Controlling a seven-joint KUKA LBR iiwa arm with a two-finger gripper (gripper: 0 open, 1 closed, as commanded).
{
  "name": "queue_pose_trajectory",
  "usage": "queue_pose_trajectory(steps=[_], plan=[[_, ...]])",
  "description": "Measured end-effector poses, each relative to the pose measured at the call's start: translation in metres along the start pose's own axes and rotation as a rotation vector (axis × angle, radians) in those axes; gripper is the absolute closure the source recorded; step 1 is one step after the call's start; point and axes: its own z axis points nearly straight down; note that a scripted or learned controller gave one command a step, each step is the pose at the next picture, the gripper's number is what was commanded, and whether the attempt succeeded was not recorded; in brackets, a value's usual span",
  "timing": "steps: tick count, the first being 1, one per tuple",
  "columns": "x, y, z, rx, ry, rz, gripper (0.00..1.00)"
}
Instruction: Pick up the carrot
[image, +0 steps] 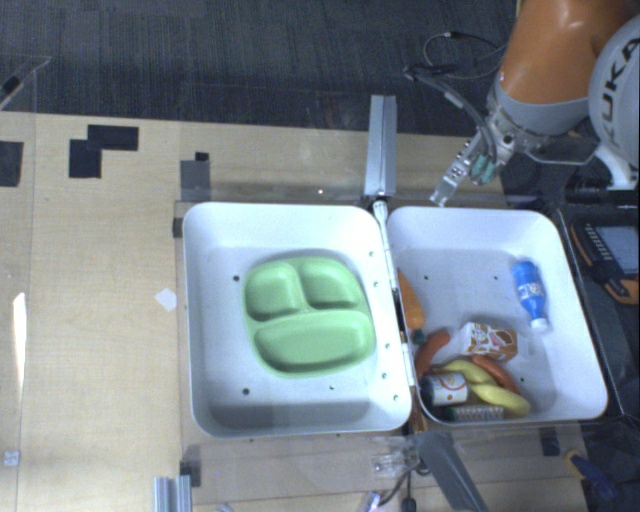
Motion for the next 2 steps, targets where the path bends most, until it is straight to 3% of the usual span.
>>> queue_pose_trajectory(steps=[1, 2], plan=[[-0.027, -0.036, 0.054, 0.002, 0.001, -0.18, 1.0], [-0.03, -0.032, 0.104, 0.001, 0.0, -0.346, 1.0]])
